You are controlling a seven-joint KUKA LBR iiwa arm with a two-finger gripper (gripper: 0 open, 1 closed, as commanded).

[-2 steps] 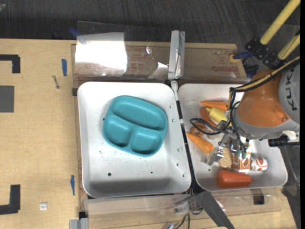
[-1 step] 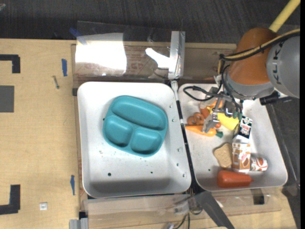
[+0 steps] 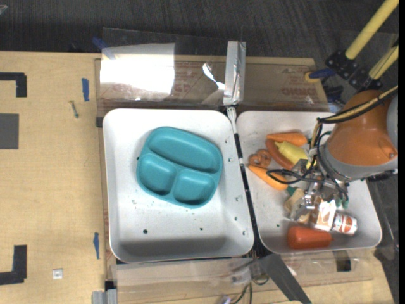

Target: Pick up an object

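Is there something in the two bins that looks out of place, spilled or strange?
Nothing looks spilled or broken. The teal divided plate lies alone in the left bin, turned at an angle to its walls. In the right bin the toy foods are jumbled together under the gripper, and a small can lies on its side.

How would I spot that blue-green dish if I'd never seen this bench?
Find the left bin of the two white ones. The dish lies in its middle: a teal oval tray split into three compartments, alone there, while the right bin holds small orange and red clutter.
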